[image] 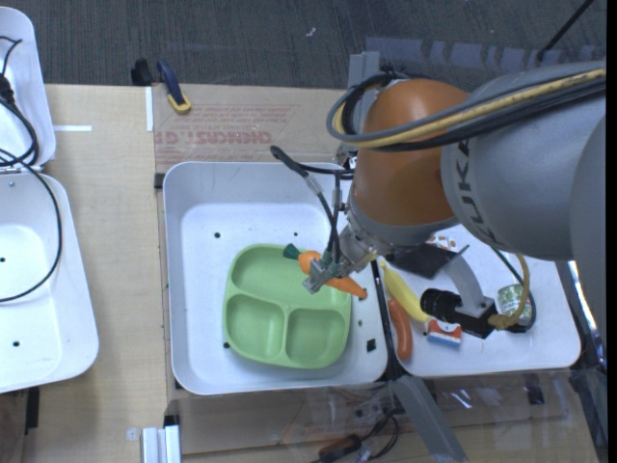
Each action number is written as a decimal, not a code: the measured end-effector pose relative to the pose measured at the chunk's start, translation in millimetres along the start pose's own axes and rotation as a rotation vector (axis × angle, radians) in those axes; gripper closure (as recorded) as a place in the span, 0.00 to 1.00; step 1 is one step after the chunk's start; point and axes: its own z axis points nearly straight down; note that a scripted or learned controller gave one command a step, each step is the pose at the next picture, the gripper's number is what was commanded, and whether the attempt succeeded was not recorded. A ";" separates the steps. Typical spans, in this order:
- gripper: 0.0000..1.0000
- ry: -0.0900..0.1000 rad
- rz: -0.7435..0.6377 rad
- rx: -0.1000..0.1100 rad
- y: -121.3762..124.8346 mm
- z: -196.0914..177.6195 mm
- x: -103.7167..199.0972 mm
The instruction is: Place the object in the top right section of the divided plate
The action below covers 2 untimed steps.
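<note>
A green divided plate [234,309] lies in the middle white bin [193,258]. An orange toy carrot [345,284] with a green top lies slanted over the plate's upper right rim. Its leafy end points into the plate's top section. My gripper [319,276] reaches down from the grey and orange arm and is shut on the carrot near its thick end. The carrot's tip sticks out to the right past the plate edge. The arm hides the bin's upper right corner.
The right bin [540,350] holds a yellow banana [405,297], a red sausage [402,336], a small red and white box [444,334] and a yellow-green object [512,302]. A cardboard sheet [231,128] lies behind the bins. Another white bin [58,345] with black cables stands at the left.
</note>
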 end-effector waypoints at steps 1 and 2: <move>1.00 0.001 -0.133 0.002 0.6 31.9 30.2; 1.00 0.001 0.142 0.004 14.5 58.6 51.5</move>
